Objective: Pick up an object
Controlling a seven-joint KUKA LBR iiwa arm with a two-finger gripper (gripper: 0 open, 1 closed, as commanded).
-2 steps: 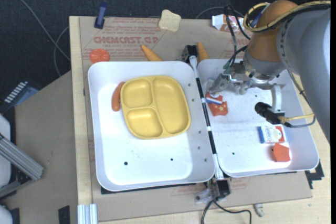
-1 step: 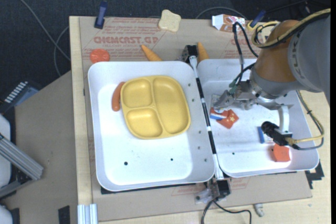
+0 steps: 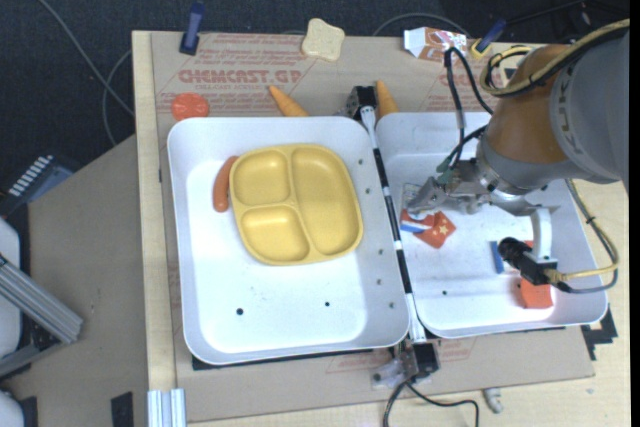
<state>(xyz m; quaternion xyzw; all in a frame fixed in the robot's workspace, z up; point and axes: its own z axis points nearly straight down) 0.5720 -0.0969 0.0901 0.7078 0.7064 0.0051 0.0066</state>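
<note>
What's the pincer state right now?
Pincer: low in the right bin, just above the red packet; open or shut cannot be told.

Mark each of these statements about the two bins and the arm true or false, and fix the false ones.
1. The yellow three-compartment plastic plate lies in the left white bin. True.
2. A red sausage-shaped toy lies inside one of the plate's compartments. False: it lies in the bin beside the plate's left edge.
3. The gripper is over the right white bin. True.
4. The small red flat packet lies in the left bin. False: it lies in the right bin, near the gripper.
5. The tan slice-of-bread toy sits on the plate. False: it lies on the cardboard beyond the bins.
</note>
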